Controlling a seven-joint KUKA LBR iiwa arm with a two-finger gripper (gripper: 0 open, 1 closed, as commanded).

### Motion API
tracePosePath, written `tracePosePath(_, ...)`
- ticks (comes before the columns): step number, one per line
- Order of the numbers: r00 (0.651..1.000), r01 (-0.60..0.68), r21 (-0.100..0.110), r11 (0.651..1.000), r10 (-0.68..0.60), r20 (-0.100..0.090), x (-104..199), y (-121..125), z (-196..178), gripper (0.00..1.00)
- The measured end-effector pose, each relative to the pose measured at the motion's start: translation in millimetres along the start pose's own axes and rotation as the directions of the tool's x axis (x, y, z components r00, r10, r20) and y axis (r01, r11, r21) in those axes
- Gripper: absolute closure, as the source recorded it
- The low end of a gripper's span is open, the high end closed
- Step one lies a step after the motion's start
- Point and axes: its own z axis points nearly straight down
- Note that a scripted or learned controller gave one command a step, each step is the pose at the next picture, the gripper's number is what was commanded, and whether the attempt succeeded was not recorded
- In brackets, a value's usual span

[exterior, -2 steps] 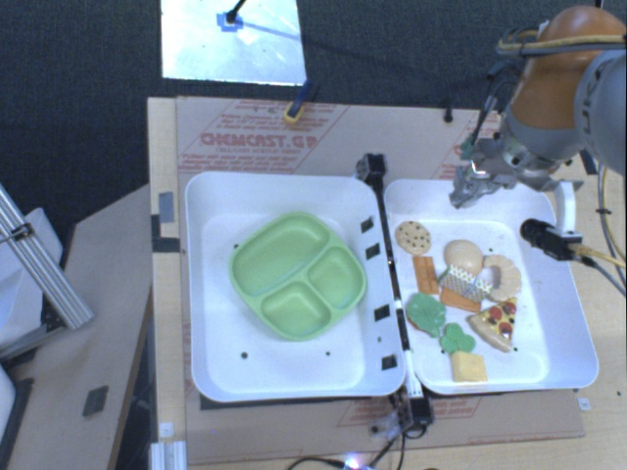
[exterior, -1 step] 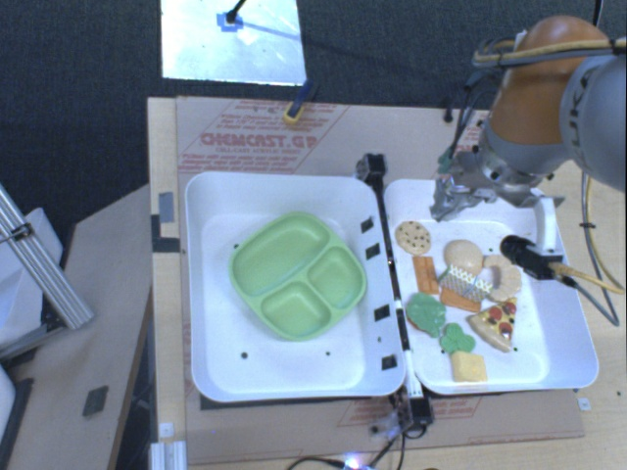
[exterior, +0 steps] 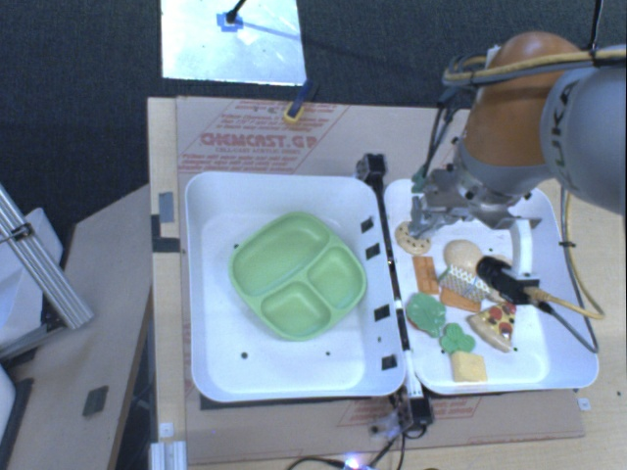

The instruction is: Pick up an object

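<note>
The claw (exterior: 421,225) hung over a cracker (exterior: 412,236), its spread impossible to tell; light, stiff, brittle, best pinched by its edges.

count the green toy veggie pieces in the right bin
2. One green piece lies near the right bin's left wall; a smaller one sits just right and below it, above a yellow block. The arm may hide others.

Grey arm (exterior: 578,125) reaches in from right, wrist bent down, end effector (exterior: 419,225) lowered.
</note>
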Motion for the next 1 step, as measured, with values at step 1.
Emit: tracePosePath(1,1.000,-0.001,0.001,1.000,0.001,0.001,40.2,-28.7,-2.8,1.00)
